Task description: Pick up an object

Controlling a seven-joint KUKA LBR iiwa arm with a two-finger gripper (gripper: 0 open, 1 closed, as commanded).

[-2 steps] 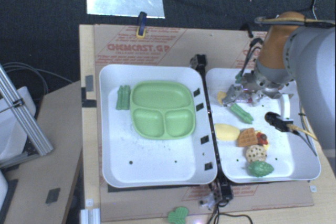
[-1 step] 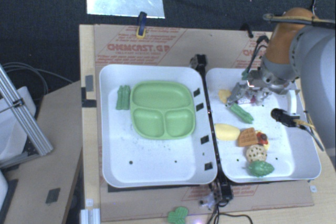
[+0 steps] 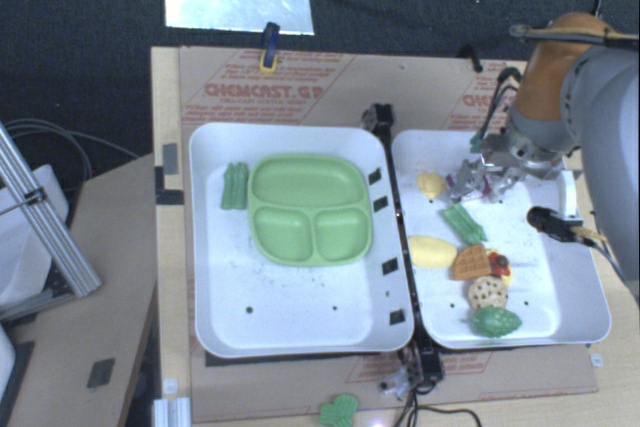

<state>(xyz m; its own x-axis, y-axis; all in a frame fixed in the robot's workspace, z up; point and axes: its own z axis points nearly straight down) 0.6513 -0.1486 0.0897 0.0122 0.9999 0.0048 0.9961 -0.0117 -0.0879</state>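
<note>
Gripper (image 3: 478, 181) low in the right bin (image 3: 585, 300), at its far end. Spread or closed: cannot tell, the tip is a blur of metal. Nothing seen held.

Just left of the gripper, a small yellow piece (image 3: 430, 183), apart from it. Just below the gripper, a green pod (image 3: 464, 223) lying at a slant on the bin floor.

Further toward the near end: a yellow lump (image 3: 432, 251), touching an orange piece (image 3: 471, 263) with a red bit (image 3: 498, 264) at its right. Then a round waffle (image 3: 487, 292), then a green leaf (image 3: 496, 321) by the near wall.

Left bin (image 3: 215, 315): green divided plate (image 3: 308, 210) in the middle, green stalks (image 3: 234, 186) just left of it.

On the bench's near edge, outside the bins, a green scrap (image 3: 340, 409).
</note>
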